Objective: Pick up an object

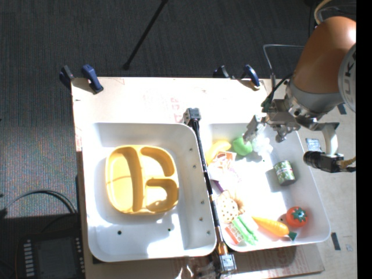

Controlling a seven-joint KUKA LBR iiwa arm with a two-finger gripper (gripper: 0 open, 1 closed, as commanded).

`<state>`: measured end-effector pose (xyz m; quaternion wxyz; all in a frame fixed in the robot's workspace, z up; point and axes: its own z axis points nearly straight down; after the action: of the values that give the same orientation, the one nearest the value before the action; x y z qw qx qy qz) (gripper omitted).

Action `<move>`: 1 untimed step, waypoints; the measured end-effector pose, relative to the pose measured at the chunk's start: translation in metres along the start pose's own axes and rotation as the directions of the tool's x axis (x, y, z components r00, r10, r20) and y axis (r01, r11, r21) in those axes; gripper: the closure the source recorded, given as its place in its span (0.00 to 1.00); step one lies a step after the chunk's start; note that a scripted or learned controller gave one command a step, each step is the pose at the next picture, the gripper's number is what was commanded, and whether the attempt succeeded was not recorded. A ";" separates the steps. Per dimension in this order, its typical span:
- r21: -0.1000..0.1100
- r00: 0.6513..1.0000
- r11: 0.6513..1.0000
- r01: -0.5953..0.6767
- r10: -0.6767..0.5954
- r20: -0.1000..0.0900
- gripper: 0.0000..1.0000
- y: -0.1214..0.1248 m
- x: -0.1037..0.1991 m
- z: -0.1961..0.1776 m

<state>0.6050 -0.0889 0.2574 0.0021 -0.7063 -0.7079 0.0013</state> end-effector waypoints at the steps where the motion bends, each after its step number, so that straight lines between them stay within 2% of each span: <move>1: -0.001 1.000 1.000 -0.003 0.003 0.000 0.00 0.011 -0.027 0.151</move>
<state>0.6155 -0.1153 0.1060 0.0018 -0.7073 -0.7069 0.0008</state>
